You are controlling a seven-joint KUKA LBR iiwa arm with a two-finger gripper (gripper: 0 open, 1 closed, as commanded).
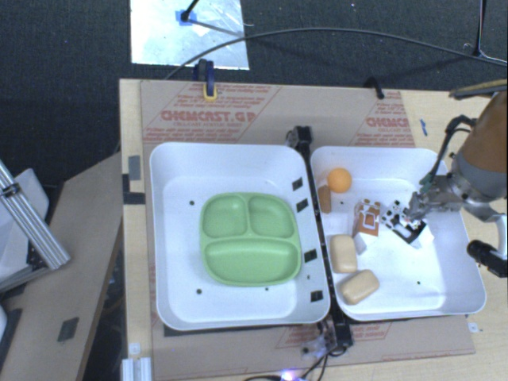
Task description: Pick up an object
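Observation:
The right bin [444, 292] holds an orange ball [340, 180], a brown cylinder [325, 198] by its left wall, two tan soap-like blocks [344, 252] [359, 286], and a small brown-and-white patterned object [368, 217]. My gripper [407, 222] reaches in from the right and hangs low over the bin's middle, just right of the patterned object. A small black-and-white piece [392, 214] lies at its tip. I cannot make out the gripper's state.
The left bin [175, 213] carries a green divided plate [250, 239]. Black clips line the divider [311, 236] between the bins. The arm's grey body [480, 165] stands over the right bin's right rim. A foil sheet [189, 22] lies beyond the bench.

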